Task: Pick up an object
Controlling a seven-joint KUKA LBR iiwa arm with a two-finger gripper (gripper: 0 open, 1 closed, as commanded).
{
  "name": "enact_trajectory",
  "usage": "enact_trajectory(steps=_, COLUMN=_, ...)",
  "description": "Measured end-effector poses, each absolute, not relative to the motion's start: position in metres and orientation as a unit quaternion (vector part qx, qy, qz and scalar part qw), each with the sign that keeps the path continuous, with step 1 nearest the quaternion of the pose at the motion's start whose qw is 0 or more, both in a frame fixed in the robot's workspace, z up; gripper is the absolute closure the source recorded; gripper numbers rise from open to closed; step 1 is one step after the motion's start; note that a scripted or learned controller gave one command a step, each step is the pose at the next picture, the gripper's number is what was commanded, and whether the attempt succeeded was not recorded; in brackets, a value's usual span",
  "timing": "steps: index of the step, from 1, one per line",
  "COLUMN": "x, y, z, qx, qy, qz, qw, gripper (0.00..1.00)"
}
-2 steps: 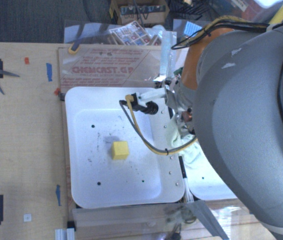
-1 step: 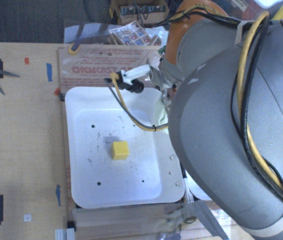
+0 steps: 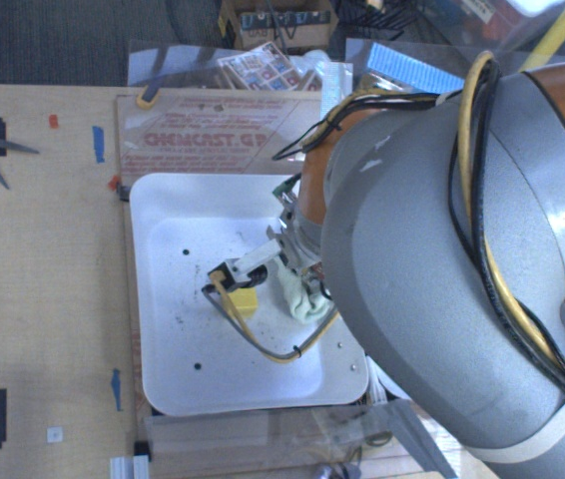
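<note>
**Overhead view of the bench [image 3: 43, 297], grasp stage.** The arm [image 3: 442, 247] reaches in from the right and overhangs the right side of the white bin [image 3: 178, 367]. The pincer [image 3: 295, 265] is low over the right-centre of the bin floor, at the upper edge of a pale green soft item [image 3: 305, 303], which may be a crumpled cloth or glove. The wrist hides the contact zone, so it cannot be told whether the pincer is open or closed, or whether it touches the item.

A small yellow block [image 3: 245, 301] lies on the bin floor just left of the soft item, apart from it. A few dark specks [image 3: 197, 366] are scattered over the bare floor. Both candidate objects rest in the bin, and nothing is seen held or raised.

**Step in hand (judged).** This is the end of the approach, at or near the point of closing on the soft item. The lift has not yet been done.

**Next move (judged).**
- The closure should gather enough of the limp material that it does not slip out.
- The rise should be vertical, clear of the bin's right wall.
- The yellow block is near enough to be nudged if the pincer shifts left.
- A soft, flattened item gives little to bite on, so an empty closure is a fair risk. Whether the item comes off the floor as the arm rises would show if the grasp held.
</note>
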State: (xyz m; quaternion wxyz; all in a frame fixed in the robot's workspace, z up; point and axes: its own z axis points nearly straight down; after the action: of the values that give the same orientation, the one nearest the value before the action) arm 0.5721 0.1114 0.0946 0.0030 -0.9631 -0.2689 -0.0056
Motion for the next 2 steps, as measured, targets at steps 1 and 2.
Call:
enact_trajectory(steps=1, x=0.584, y=0.166, z=0.185, qx=-0.99, qy=-0.141, qz=-0.0006, qw=0.0, gripper=1.0)
enact_trajectory(steps=2, x=0.649, y=0.111, z=0.169, qx=-0.995, qy=-0.099, qz=-0.0003, qw=0.0, gripper=1.0)
